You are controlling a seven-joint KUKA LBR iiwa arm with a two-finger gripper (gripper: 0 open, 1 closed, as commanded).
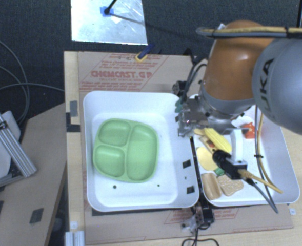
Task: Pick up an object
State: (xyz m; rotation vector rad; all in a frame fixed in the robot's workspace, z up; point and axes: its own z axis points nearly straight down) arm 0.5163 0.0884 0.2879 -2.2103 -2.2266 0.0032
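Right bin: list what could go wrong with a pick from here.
The tan pieces and yellow pieces in the right bin lie packed together, so a grasp may catch two or slip.
The arm hangs over the wall between the bins; a descent there could strike the rim.

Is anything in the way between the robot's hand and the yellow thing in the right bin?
Nothing that I can see. The gripper hangs at the right bin's left edge, and the yellow thing lies just beside it. The arm's bulk hides what lies straight under it, though.
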